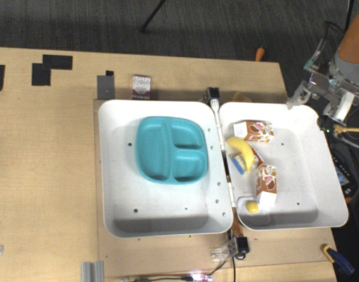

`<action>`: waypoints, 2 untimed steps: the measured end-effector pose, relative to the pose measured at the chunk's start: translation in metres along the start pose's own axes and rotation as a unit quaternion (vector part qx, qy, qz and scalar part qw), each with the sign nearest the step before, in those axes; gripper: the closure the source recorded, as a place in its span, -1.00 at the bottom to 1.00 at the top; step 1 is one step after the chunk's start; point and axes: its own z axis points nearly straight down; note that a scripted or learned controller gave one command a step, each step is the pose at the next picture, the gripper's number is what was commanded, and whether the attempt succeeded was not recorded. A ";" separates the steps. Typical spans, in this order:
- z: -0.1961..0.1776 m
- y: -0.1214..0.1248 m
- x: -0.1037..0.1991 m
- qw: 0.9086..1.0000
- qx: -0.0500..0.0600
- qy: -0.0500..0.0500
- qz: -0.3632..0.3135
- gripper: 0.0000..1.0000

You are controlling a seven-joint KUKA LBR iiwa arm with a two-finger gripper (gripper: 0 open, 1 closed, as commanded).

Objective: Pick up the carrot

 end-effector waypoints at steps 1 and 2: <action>0.006 0.029 0.001 0.991 -0.001 0.002 0.132 -1.00; -0.007 0.030 0.005 0.992 -0.003 0.002 0.124 1.00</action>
